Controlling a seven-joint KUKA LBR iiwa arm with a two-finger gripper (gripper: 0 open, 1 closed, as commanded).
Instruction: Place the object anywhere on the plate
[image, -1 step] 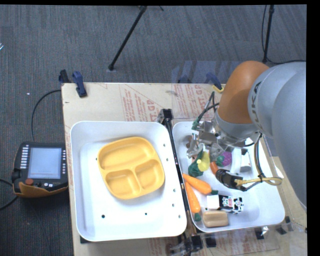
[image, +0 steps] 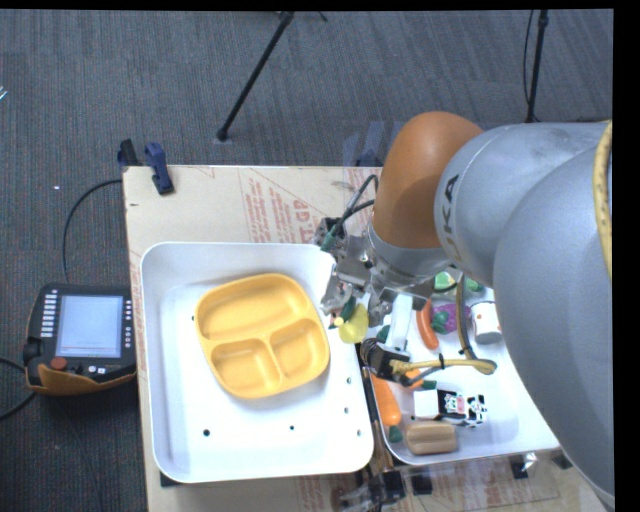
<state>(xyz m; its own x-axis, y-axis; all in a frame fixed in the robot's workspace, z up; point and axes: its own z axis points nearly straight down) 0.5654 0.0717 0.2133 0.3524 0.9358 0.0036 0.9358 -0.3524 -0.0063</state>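
I see the arm (image: 520, 230) over the bins' shared edge; the yellow plate (image: 262, 333) in the left bin (image: 170, 400) bears nothing. The gripper (image: 352, 318) pinches a small yellow object (image: 351, 328); carrying across and release remain.

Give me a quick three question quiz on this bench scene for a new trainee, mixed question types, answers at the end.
1. True or false: the yellow plate lies in the left bin.
2. How many compartments does the plate have: A two, B three, C four?
3. Where is the small yellow object near the gripper: over the plate, or near the border between the two bins?

Key
1. True.
2. B, three.
3. Near the border between the bins, right of the plate, not yet over it.
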